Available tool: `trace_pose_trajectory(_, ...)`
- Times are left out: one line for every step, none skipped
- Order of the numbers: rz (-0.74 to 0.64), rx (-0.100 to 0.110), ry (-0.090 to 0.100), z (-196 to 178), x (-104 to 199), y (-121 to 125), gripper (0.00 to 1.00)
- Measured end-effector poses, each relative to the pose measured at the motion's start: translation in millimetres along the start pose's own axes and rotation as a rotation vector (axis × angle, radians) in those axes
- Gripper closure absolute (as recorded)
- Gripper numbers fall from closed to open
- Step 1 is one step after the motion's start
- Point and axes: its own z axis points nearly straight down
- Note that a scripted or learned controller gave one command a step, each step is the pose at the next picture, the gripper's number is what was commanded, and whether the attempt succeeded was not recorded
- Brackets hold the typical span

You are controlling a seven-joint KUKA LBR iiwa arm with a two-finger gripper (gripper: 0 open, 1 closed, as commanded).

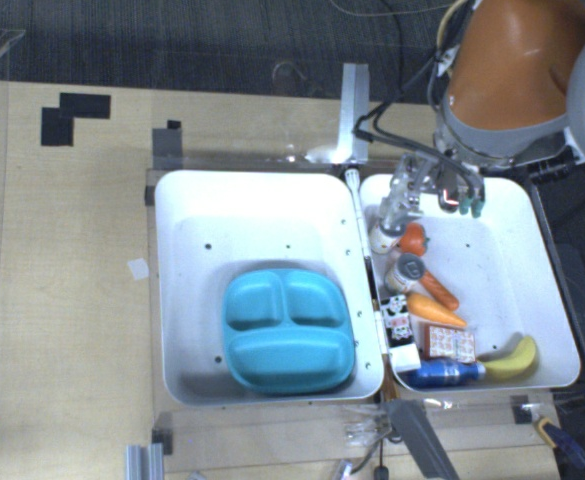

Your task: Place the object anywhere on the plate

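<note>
Gripper (pixel 404 206) over right bin (pixel 532 268), jaws state unclear; drop squarely on tomato (pixel 413 238), then carry to blue plate (pixel 288 330).

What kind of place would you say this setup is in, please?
Probably a robotics lab test bench, not a kitchen: a grey-and-orange arm reaches over two white bins, one holding a blue plate, the other toy food such as a banana and carrots.

Robotics lab setup. Pale wooden worktop (pixel 72 298) with black marker shapes (pixel 75 114), two white bins (pixel 182 208) held by metal brackets (pixel 354 108), loose cables (pixel 392 28) on dark carpet, a grey-and-orange industrial arm (pixel 517 58) over toy food (pixel 437 311)
</note>
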Motion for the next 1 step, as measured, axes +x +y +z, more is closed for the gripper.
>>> trace_pose_trajectory(-0.102, 0.0, 0.004, 89.5, 56.7, -0.9, 1.0)
